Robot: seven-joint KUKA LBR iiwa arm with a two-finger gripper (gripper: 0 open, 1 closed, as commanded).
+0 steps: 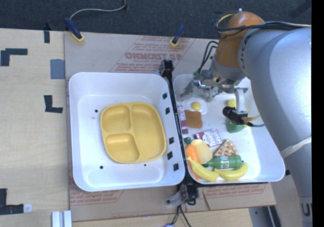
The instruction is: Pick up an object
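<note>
Hand (202,85) low over right bin's (263,155) back-left corner; grip state cannot be told, nothing seen between its tips. Left bin (81,119): yellow divided tray (133,132). Right bin: egg (196,105), brown square (193,118), bananas (217,173), green bottle (225,161). Judged: pick not yet made, lift remaining.

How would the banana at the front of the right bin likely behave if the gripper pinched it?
The banana looks smooth and curved, so it may slip or pivot between fingers. It lies against the green bottle and the carrot, so lifting it would probably nudge them. It looks like a light toy.
</note>
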